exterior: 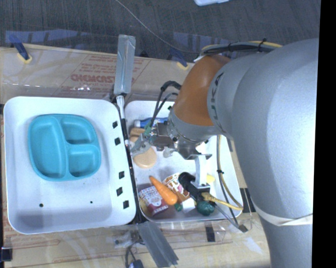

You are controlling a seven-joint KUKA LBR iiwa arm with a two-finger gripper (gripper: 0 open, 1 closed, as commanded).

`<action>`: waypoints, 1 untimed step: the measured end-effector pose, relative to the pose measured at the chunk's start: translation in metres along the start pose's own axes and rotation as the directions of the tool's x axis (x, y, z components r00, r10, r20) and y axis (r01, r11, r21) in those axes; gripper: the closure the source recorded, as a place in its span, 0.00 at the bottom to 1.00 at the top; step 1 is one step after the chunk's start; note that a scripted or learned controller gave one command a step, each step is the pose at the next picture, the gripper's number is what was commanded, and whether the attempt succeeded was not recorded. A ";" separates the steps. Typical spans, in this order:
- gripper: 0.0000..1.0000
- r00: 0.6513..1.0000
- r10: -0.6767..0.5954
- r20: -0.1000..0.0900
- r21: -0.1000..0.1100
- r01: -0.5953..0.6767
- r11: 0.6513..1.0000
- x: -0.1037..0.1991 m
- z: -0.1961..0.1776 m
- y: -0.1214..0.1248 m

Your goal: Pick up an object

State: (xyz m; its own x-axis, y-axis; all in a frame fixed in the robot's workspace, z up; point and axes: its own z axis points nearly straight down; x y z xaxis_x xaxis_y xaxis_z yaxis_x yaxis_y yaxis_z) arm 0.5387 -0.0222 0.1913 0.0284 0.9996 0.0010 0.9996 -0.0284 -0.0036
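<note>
Jaws [157, 140] hang over the right bin's [228, 160] left edge, their state impossible to tell. Below them lie a tan disc [145, 157], carrot [165, 191] and red packet [152, 199]. 1 blue tray [64, 146] sits in the left bin [22, 208].

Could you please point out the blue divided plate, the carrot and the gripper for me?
blue divided plate [64, 146]: camera view, on the central ridge between compartments.
carrot [164, 192]: camera view, mid-length on the orange body.
gripper [154, 139]: camera view, at its tip.
</note>
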 end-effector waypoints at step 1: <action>0.00 0.991 -0.136 0.001 -0.001 0.136 0.991 -0.039 0.000 -0.061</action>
State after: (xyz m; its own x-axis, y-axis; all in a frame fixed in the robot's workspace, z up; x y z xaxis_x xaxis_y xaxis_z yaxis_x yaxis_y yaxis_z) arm 0.4762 -0.0591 0.1917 -0.1082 0.9941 0.0008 0.9941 0.1082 -0.0024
